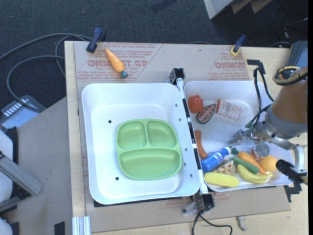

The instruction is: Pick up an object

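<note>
- in the right bin [222, 88], along its near edge, the likely targets lie crowded together: a blue bottle [215, 158], a corn cob [221, 180], a banana [252, 176], so a clean single grip looks hard.
- the pincer [255, 137] hangs low just above that heap, probably lined up to descend; whether it is released or clenched i cannot tell.
- the left bin [93, 131] carries a green divided plate [148, 149], and a toy carrot [115, 61] lies out on the counter [146, 58].
</note>
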`<state>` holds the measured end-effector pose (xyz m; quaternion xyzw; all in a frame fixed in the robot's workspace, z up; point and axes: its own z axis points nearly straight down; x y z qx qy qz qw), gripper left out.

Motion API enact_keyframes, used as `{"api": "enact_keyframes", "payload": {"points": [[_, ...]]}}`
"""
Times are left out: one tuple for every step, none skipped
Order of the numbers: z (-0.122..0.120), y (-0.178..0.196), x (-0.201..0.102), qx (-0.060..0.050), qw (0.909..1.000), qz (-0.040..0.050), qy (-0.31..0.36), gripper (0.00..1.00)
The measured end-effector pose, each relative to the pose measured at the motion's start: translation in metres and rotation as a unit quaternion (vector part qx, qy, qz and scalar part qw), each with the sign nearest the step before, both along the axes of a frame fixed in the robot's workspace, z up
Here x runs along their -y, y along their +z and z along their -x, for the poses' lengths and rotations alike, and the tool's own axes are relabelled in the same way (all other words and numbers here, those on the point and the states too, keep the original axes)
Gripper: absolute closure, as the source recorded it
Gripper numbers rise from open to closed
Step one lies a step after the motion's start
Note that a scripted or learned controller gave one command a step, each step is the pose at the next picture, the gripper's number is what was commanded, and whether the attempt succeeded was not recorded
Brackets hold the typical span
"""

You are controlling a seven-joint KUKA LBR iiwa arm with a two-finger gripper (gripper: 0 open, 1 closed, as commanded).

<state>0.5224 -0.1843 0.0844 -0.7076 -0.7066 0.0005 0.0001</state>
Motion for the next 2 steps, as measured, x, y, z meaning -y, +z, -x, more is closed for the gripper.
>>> {"api": "enact_keyframes", "payload": {"points": [[-0.093, 0.001, -0.053, 0.001, 1.0000, -0.0006, 0.002, 0.00], [-0.144, 0.000, -0.080, 0.000, 1.0000, -0.0005, 0.001, 0.00]]}}
